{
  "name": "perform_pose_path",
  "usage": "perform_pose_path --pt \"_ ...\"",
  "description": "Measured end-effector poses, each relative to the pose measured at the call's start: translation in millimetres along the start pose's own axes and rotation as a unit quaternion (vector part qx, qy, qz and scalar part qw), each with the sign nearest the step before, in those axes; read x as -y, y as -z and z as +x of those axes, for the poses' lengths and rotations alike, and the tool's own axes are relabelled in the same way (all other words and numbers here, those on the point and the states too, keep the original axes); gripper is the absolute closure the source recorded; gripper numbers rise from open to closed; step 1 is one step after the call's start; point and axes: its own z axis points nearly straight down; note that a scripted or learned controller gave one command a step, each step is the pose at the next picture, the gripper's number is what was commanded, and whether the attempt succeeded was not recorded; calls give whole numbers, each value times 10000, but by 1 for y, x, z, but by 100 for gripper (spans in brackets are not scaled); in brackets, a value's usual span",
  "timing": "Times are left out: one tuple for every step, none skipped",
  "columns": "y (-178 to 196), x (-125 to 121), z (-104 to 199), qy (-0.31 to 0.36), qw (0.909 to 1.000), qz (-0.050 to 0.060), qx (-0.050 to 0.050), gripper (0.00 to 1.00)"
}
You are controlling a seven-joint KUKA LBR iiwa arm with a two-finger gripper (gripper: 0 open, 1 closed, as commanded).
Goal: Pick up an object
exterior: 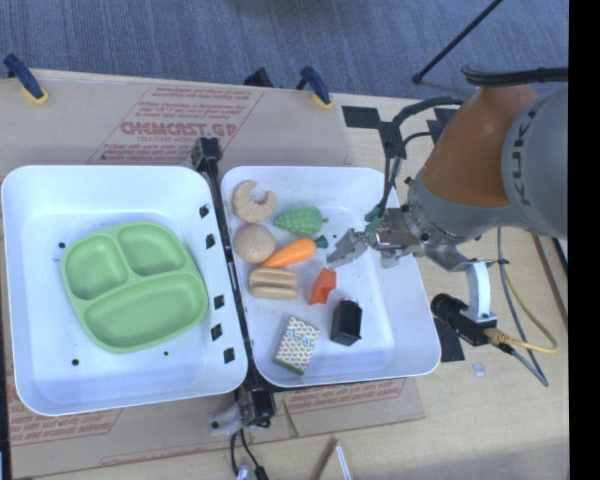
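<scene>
The gripper [346, 248] hovers over the right bin [405, 313], fingers spread and empty, poised above the orange block [323, 286].

Right white bin [405, 353], contents: curled tan cashew-shaped toy [252, 203], leafy green toy vegetable [300, 219], round beige bun [254, 243], orange toy carrot [289, 254] lying tilted, tan hot-dog roll [273, 283], small orange-red block [323, 286], black block [347, 322], patterned box [297, 344] near the front wall. All lie loose on the bin floor, most just beside one another along its left half.
</scene>
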Motion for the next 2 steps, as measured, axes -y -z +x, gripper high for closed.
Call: perform_pose_path --pt "-136 -6 4 5 10000 -6 5 0" --pt "-125 -7 3 27 10000 0 9 100"
